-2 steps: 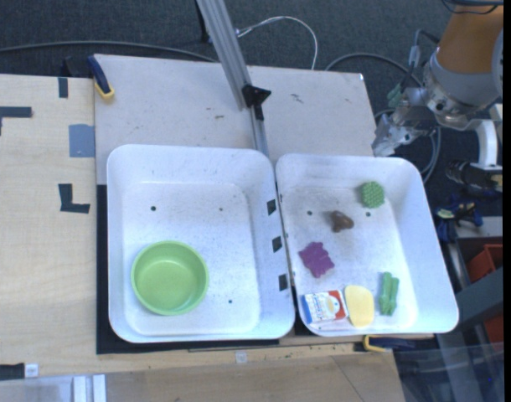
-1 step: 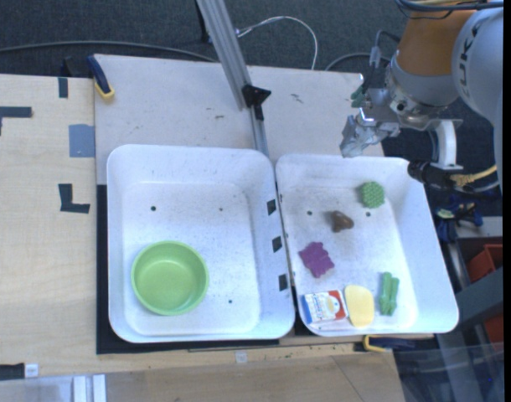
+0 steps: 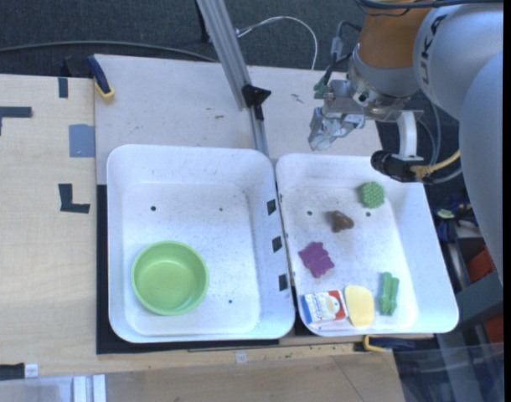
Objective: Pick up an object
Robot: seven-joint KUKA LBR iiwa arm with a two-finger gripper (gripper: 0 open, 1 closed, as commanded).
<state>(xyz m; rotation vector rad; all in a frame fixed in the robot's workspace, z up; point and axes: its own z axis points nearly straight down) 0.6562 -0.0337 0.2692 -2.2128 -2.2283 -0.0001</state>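
Note:
The right bin [image 3: 423, 249] holds several small things: a green bumpy ball [image 3: 372, 194], a brown lump [image 3: 341, 220], a purple block [image 3: 317, 259], a red and white packet [image 3: 323, 306], a yellow piece [image 3: 359, 305] and a green piece [image 3: 389, 293]. My gripper [image 3: 325, 132] hangs above the far edge of the right bin, up and left of the brown lump. Nothing shows between its fingers.
A green bowl [image 3: 169, 277] sits in the near left corner of the left bin [image 3: 130, 174]. A slanted metal pole [image 3: 226, 40] rises behind the bins. Black clips mark the wall between the two bins.

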